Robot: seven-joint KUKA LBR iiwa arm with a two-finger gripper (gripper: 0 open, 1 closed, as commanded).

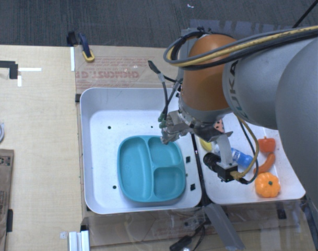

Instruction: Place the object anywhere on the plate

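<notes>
From above and at a slant, the camera view takes in a pale wooden tabletop (33, 119) carrying two shallow white bins side by side. The left bin (98, 114) holds a teal plate (140, 177) with three compartments — one long section on its left, two smaller ones stacked on its right. The plate lies flat in the near half of that bin, close to the wall shared with the other bin.

The grey arm (284, 82), with its orange band (211, 72) and a bundle of black and yellow cables looping over it, reaches in from the right and covers much of the right bin (292, 190). Its gripper (168, 132) hangs over the far right corner of the plate, just above the upper small compartment. Whether it is open or closed cannot be told from here, and nothing can be made out in its grasp.

In the right bin, just beside the arm, lie an orange pumpkin (267, 185) near the front wall, a red-orange pepper (267, 163) behind it, and a blue item (242, 158) partly hidden by cables. A small yellow piece (205, 144) peeks out beneath the wrist — too hidden to identify. All of these sit well apart from the plate, on the far side of the shared wall.

A strip of brown cardboard (122, 69) lies behind the left bin.
</notes>
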